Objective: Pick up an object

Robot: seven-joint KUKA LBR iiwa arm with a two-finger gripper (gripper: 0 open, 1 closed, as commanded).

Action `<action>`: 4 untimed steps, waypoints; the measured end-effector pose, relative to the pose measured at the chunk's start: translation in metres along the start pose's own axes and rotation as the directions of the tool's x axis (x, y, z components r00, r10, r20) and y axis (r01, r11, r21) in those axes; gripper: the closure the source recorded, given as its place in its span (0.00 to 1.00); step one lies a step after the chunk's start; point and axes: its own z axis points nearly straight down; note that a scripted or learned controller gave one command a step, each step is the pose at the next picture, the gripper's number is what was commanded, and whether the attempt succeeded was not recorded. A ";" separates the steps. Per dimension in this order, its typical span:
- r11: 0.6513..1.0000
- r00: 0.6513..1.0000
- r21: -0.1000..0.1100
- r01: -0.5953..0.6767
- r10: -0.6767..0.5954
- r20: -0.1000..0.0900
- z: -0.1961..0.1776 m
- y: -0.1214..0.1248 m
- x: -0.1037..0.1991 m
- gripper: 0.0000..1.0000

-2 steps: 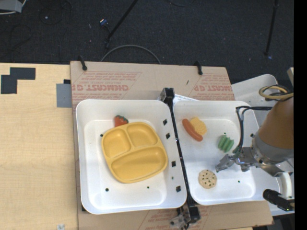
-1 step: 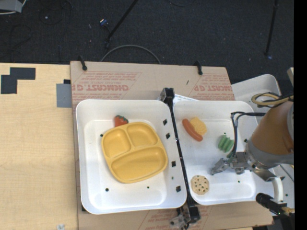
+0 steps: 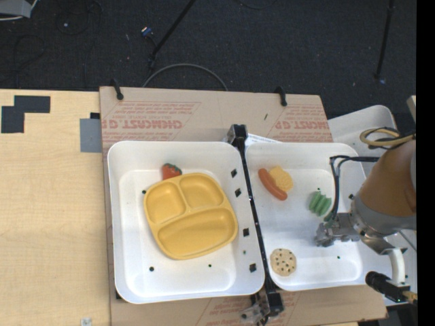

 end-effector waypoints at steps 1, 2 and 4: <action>1.000 1.000 0.000 0.007 -0.007 0.000 -0.051 0.001 0.010 1.00; 1.000 1.000 -0.001 0.007 -0.007 0.001 -0.098 0.011 0.008 1.00; 1.000 1.000 0.004 0.010 -0.010 -0.002 -0.134 0.007 0.065 1.00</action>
